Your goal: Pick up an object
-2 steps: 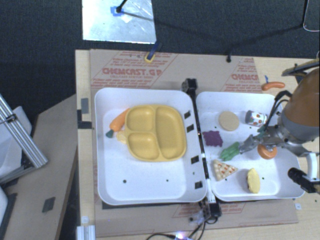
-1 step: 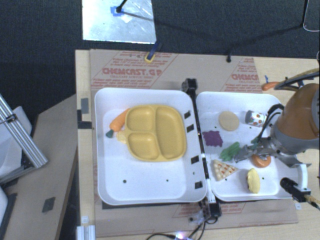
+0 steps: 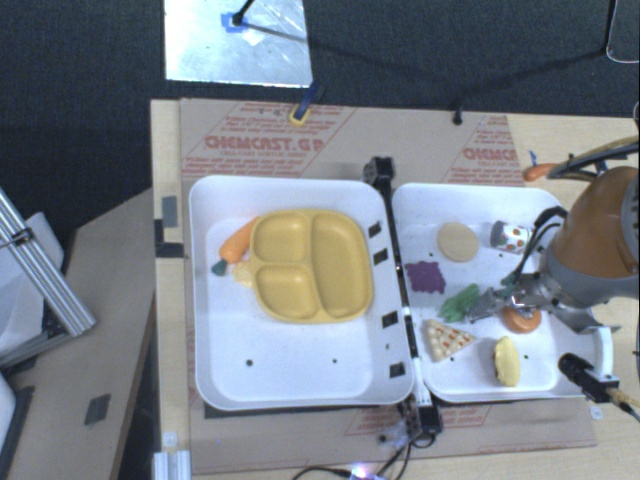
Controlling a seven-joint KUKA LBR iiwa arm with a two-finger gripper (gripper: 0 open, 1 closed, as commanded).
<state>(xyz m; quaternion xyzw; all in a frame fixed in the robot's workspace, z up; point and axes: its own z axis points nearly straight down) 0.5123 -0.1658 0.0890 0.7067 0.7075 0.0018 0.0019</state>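
Note:
My gripper (image 3: 497, 302) hangs low in the right bin (image 3: 560, 203), near the bin's middle. Its tip sits at the right edge of a green leafy piece (image 3: 460, 301). An orange round item (image 3: 521, 319) lies just below the gripper, partly covered by it. Nearby are a purple piece (image 3: 427, 277), a tan round cookie (image 3: 459, 241), a pizza slice (image 3: 448, 339), a yellow fruit (image 3: 507, 360) and a small white can (image 3: 510, 235). I see nothing lifted off the bin floor.
The left bin (image 3: 215, 338) holds a yellow divided plate (image 3: 307, 265), a carrot (image 3: 238, 240) and a small yellow bit (image 3: 243, 274) at the plate's left. A black clamp rail (image 3: 395, 278) runs between the bins. The arm's orange band (image 3: 604, 230) covers the right bin's right side.

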